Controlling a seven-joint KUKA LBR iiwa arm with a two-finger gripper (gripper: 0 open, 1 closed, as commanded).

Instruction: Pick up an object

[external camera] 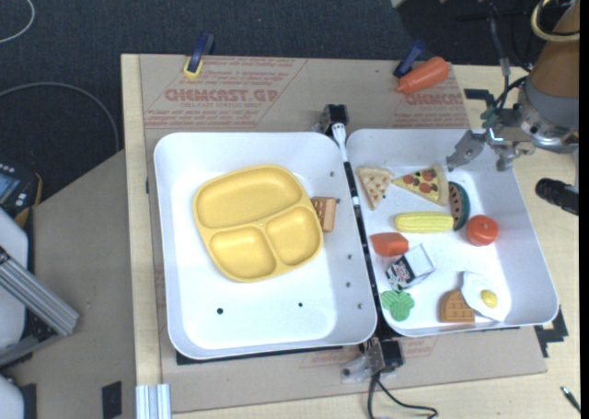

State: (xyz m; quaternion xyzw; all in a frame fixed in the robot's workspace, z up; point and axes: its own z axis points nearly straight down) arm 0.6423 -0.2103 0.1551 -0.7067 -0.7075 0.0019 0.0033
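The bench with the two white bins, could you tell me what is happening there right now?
A grey robot arm reaches in from the right, its gripper hovering over the far right corner of the right white bin, which holds small toy foods such as a yellow corn cob and a red tomato. It holds nothing. The left white bin holds a yellow divided plate.

A yellow divided plate [258, 222] lies in the left bin [175, 224], a small brown piece, perhaps bread [323, 213], touching it.

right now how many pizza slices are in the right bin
2. A pale pizza slice lies at the bin's upper left by the divider; a pepperoni pizza slice lies just right of it, above the corn cob. None seem hidden.
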